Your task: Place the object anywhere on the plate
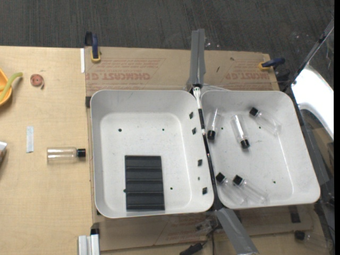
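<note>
Left bin (95, 142) and right bin (314, 180) sit side by side on a cardboard sheet (138, 70) laid over the desk (42, 195). Their inner rims touch along a line of black clips, and a grey metal bar (197, 52) runs away from that seam toward the far edge. Clamps (93, 51) (271, 64) hold the cardboard at its two far corners. Dark floor lies beyond the far edge of the desk.

The left bin floor is bare white around its one item, with open room on the far side and to both sides of it. The right bin has open floor at its centre and along its right wall.

Whether the end effector is open or closed cannot be told, so the position of the objects relative to it cannot be stated.

The left bin holds the plate (143, 183), a black ribbed rectangle lying flat near the near wall.

The right bin holds five clear vials with black caps. Three lie in the far half: one (212, 122) just beside the seam, one (240, 130) near the centre, one (265, 121) toward the far right. Two (229, 189) (251, 191) lie close together at the near wall.

On the desk left of the bins lie another vial (62, 153), a white strip (30, 139) and a small disc (36, 80).
</note>
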`<action>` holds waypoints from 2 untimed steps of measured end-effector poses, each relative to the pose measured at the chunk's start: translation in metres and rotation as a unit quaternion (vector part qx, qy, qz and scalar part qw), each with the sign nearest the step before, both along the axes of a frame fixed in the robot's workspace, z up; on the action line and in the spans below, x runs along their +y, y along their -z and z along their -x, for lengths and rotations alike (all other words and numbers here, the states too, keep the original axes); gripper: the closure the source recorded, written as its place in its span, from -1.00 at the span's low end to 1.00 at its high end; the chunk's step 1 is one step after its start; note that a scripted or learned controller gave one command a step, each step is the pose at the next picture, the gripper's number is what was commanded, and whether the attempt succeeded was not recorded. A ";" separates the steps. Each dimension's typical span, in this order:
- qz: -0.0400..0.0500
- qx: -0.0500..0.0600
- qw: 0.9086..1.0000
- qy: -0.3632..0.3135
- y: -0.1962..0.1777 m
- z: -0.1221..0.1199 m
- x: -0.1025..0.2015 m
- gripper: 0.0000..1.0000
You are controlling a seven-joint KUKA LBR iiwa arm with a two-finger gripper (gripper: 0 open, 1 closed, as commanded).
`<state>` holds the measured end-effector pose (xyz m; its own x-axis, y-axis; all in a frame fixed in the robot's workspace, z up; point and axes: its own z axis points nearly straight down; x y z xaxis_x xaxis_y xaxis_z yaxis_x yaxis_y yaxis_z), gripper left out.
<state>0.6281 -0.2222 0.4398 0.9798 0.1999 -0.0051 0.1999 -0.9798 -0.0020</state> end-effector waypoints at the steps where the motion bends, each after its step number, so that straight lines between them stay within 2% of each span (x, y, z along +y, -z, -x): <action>1: 0.000 -0.001 1.000 0.000 0.000 -0.025 0.044 -1.00; 2: 0.000 0.000 1.000 0.000 0.000 -0.019 0.000 -1.00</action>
<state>0.6474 -0.2225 0.4396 0.9798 0.2000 -0.0045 0.2000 -0.9798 -0.0012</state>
